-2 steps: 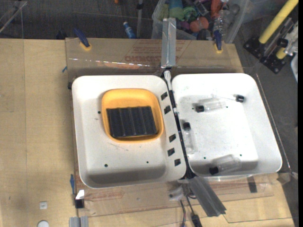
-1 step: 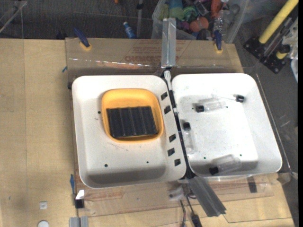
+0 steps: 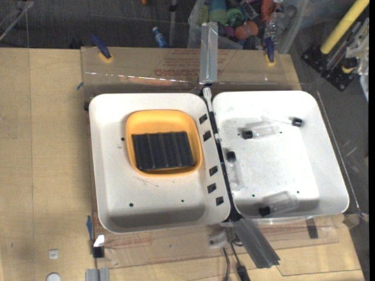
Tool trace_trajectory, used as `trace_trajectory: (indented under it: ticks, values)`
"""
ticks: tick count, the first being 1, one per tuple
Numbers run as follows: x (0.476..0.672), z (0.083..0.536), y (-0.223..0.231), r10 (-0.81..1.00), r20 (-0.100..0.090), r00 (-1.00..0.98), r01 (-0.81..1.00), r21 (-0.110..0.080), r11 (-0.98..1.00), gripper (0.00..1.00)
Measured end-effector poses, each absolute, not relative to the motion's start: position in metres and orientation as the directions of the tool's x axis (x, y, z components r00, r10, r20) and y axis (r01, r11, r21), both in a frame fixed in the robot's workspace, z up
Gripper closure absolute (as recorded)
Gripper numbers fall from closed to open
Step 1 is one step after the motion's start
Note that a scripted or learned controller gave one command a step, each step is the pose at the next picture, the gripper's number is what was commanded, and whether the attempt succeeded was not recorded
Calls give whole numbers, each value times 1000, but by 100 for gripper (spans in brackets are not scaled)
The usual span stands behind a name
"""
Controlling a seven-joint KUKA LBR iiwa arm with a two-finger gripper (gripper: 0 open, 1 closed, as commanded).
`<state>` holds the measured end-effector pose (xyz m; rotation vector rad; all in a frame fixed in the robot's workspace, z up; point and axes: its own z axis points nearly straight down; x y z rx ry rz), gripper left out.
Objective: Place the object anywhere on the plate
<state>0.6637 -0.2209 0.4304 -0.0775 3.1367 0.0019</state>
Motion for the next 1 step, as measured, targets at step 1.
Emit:
trace_trajectory:
  ticks: [1]
  values:
    - [668, 437, -222, -403, -10, -915, -403, -3, 915, 100]
